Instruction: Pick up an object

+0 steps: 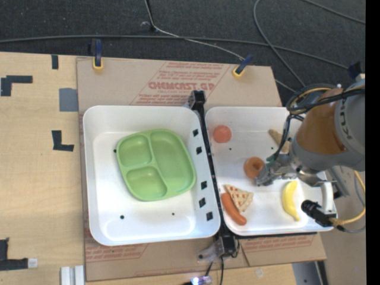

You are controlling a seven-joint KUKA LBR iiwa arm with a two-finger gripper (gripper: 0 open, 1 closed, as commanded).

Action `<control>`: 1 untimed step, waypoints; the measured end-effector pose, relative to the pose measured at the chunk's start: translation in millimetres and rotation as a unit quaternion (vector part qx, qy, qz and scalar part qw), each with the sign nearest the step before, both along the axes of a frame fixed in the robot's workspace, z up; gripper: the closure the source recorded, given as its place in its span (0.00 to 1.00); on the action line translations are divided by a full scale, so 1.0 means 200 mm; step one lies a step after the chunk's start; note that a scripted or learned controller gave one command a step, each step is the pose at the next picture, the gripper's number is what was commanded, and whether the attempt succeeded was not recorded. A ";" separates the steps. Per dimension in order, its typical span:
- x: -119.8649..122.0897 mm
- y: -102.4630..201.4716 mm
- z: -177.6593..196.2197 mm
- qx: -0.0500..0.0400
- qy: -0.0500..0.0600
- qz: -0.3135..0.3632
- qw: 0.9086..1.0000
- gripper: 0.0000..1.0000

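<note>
The right bin [237,119] holds an orange ball [222,134], a brown donut-like piece [253,167], a pizza slice [239,197], a red sausage [233,209], a banana [290,199] and a tan stick [276,136] partly hidden by the arm. My gripper [266,177] hangs low inside this bin, just right of the donut-like piece and left of the banana. Nothing shows between its fingers.
The left bin [98,120] carries a green divided plate [155,164]. A black divider runs between the bins. The arm's grey and orange body [323,129] covers the right bin's far right side. Cables lie on the dark floor behind.
</note>
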State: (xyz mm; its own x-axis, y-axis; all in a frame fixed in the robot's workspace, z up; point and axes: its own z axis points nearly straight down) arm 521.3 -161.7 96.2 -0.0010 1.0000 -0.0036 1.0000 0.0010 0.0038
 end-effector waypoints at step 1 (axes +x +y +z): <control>-0.01 0.00 0.31 0.001 0.000 0.000 1.000 1.00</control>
State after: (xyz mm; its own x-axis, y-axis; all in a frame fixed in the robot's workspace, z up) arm 518.4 -161.0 158.5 -0.0010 1.0000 -0.0012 1.0000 0.0010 0.0034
